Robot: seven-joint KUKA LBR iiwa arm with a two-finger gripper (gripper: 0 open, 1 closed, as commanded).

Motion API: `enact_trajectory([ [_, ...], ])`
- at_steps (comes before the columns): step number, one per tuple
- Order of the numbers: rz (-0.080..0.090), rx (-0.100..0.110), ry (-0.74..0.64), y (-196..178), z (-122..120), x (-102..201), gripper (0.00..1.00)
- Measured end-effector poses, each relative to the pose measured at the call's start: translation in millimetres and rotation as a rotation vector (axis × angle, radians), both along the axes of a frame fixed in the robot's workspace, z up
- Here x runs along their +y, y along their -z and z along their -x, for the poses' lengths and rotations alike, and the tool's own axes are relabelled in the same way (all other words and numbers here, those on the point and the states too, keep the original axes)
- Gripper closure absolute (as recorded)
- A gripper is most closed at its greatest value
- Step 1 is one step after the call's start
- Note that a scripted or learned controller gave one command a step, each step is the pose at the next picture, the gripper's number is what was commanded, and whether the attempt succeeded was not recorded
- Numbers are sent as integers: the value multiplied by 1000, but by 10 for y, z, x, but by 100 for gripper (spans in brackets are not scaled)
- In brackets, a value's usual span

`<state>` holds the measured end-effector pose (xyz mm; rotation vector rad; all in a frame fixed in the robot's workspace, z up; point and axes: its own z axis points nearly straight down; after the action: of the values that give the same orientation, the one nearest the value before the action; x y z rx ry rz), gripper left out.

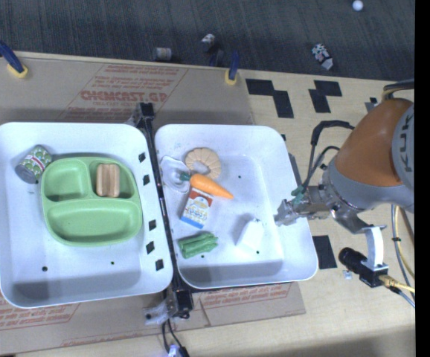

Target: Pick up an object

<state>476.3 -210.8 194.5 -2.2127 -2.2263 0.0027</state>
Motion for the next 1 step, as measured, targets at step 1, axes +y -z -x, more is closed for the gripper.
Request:
enact_trajectory([
  [1,2,-5,1,-198,-12,-8,100],
])
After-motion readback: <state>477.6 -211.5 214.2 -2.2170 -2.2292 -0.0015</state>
